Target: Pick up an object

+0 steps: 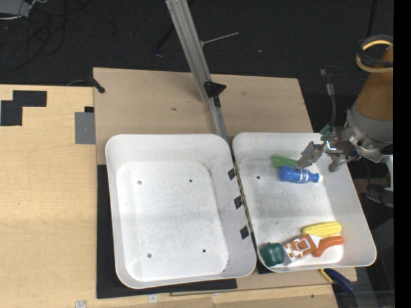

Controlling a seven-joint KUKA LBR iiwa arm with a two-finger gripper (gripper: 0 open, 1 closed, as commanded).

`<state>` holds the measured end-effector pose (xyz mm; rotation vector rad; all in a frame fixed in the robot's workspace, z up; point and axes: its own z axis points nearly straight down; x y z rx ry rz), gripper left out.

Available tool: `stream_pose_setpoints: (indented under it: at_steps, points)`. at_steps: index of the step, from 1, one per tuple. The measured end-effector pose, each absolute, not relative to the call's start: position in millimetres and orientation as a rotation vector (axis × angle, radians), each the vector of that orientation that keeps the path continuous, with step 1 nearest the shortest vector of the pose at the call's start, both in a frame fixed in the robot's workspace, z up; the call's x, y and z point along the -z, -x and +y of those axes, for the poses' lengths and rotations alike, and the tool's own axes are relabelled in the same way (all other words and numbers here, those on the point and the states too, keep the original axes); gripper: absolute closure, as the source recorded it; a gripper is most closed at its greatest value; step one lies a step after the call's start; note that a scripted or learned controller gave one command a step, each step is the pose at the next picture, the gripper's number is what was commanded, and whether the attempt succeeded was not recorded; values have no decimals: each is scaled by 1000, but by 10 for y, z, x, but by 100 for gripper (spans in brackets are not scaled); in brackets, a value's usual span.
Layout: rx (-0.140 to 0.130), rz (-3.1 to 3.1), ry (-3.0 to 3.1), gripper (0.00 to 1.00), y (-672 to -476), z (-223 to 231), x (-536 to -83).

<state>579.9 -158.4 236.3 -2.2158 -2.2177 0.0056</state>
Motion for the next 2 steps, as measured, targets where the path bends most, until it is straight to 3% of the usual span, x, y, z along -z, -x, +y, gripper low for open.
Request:
stream_pose_setpoints:
  at_steps: [1,2]
  points:
    - [-2,-2220,2220,0,-5807,-1588,-2388]
    - [-8,-2215,2216,0,-5788,-1613,-1747]
